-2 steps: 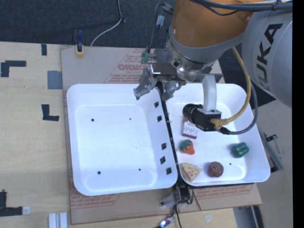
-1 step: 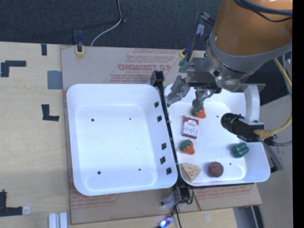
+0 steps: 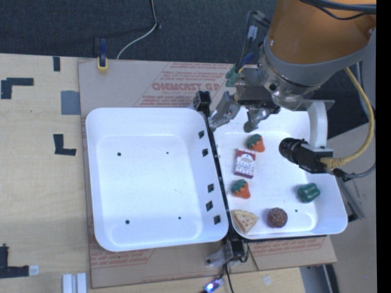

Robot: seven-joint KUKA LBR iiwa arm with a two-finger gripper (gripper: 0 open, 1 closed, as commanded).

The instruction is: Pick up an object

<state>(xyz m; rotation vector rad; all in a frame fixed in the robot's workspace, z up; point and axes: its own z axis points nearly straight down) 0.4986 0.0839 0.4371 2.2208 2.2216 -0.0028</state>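
Nearest us in the right bin [image 3: 317,227] we see a cracker wedge [image 3: 244,221] and a brown ball [image 3: 277,217], then a green pepper [image 3: 308,192], a strawberry [image 3: 242,188], a red box [image 3: 244,163] and a second strawberry [image 3: 255,143]. Beyond them our gripper [image 3: 238,118] hangs over the bin's far left corner, fingers spread, holding nothing. The left bin [image 3: 98,163] lies alongside on the worktop [image 3: 36,188].

six small items in right bin [image 3: 333,224], left bin [image 3: 98,127] touching beside it
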